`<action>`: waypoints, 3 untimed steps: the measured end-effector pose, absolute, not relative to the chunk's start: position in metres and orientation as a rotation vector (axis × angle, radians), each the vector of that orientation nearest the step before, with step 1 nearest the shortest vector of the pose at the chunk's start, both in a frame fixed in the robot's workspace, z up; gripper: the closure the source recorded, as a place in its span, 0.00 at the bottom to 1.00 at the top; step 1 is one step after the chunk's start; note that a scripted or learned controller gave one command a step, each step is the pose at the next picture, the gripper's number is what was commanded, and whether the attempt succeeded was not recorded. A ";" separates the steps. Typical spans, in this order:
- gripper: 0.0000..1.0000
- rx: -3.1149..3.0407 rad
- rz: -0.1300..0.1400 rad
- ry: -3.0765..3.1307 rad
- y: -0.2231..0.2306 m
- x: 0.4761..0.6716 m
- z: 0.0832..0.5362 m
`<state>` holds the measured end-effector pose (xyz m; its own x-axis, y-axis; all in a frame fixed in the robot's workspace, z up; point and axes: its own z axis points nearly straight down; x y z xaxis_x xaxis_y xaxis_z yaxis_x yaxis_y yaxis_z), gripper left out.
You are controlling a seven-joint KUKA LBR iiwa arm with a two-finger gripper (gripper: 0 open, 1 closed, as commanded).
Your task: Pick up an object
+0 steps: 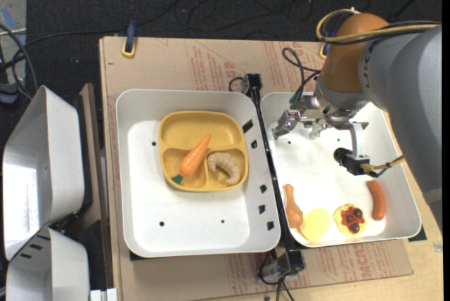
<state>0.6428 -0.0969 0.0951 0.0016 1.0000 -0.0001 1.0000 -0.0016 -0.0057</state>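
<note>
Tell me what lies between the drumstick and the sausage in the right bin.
In the camera view, a yellow disc and a small tart with berries lie between the drumstick and the sausage.

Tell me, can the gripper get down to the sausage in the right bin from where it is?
Probably yes. The sausage lies alone on the right bin floor, nothing over it; the gripper hangs above that same bin.

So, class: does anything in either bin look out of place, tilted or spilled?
Nothing looks spilled or damaged. The yellow plate sits flat in the left bin, with the carrot lying across its divider and the shrimp beside it. The sausage lies in the right bin.
</note>
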 end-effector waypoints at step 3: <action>1.00 -2.228 -0.006 -2.223 -0.102 0.641 0.166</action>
<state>0.6415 -0.1016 0.1657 0.0022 1.0000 -0.0011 1.0000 -0.0021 0.0067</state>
